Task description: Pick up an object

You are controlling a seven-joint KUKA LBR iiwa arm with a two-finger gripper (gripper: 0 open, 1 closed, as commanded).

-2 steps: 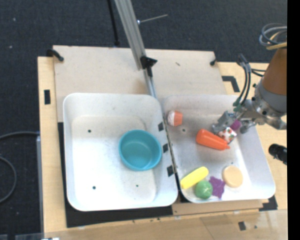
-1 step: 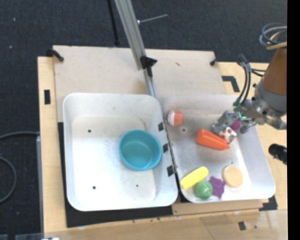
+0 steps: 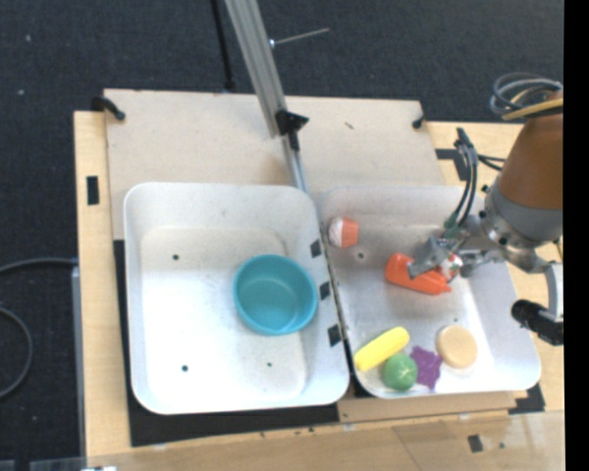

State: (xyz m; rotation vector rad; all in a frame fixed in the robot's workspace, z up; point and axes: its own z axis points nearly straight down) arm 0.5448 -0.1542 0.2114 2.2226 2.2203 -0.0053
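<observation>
In the right bin [image 3: 373, 214] lies an orange object [image 3: 415, 275], with my gripper [image 3: 446, 258] low over its right end and touching it. How the fingers stand is hidden by the wrist. Further left in the same bin sits a small orange-and-white piece [image 3: 345, 232]. Along the bin's front edge are a yellow banana-like piece [image 3: 381, 347], a green ball [image 3: 400, 372], a purple piece [image 3: 427, 365] and a tan round piece [image 3: 457, 345]. A blue bowl [image 3: 275, 294] stands in the left bin [image 3: 177, 253].
A slanted metal rail [image 3: 260, 62] runs from the top down to the divide between the bins. Cables [image 3: 466, 180] hang by the arm's wrist at the right. Bare wooden bench [image 3: 353, 150] lies behind the bins.
</observation>
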